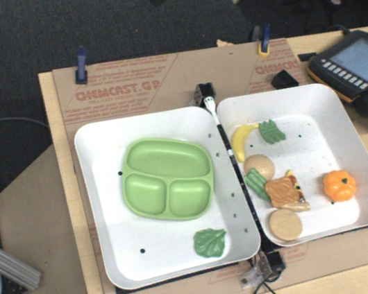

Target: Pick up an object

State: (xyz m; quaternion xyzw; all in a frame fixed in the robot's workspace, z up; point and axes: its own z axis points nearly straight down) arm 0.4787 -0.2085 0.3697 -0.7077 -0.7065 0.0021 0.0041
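The right bin (pixel 332 106) holds several toy foods: a yellow banana (pixel 241 141), a dark green leafy piece (pixel 272 132), a tan ball (pixel 259 167), a green pickle-like piece (pixel 256 183), a brown toast-like piece (pixel 284 192), a round tan cookie (pixel 285 224) and an orange pumpkin (pixel 339 186). In the left bin (pixel 104 192) lies a green three-compartment plate (pixel 167 178), with a green lettuce leaf (pixel 210 242) near the front.
Both bins rest on a cardboard sheet (pixel 124 86) held by two blue clamps (pixel 80 66). A black pendant (pixel 359 69) lies at the right, beyond the right bin. Cables run at the bench's front edge (pixel 264 280).
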